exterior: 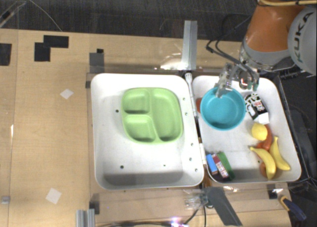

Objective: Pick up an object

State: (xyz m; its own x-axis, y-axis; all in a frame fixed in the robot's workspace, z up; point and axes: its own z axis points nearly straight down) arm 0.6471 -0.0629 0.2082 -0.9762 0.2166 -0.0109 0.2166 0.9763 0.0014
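Slanted overhead view of two white bins. Grey arm [277,28] with orange band entering from 2 o'clock.

Left bin [99,122]: green divided plate [151,114] at centre.

Right bin [237,146]: blue bowl [223,109] upright in the 11 o'clock part, mouth up. Lemon [259,132] just beside the bowl at its 4 o'clock. Bananas [270,156] further toward 5 o'clock. Small black-and-white box [256,106] near the bowl's 3 o'clock. Blue and green packs [219,165] near the bin's 7 o'clock corner. Red item [198,104], mostly hidden, at the bowl's 9 o'clock.

Gripper [224,86] low over the bowl's rim at its 12 o'clock, at or very close to the wall. Contact not resolvable from this angle. Tool opening likewise impossible to tell, whether wide, narrow or closed on the rim.

Likely target: the bowl, judged from the approach. Probably light, stiff plastic with a smooth, somewhat slippery wall. Too broad to span across. Best taken by pinching the rim, one side inside the wall and one outside, at the 12 o'clock edge already under the tool. Likely to hang tilted and swing when lifted by one edge, so a firm, deep bite on the wall advisable. Little risk of breakage. Some risk of nudging the lemon or the box if dragged toward 3 o'clock.
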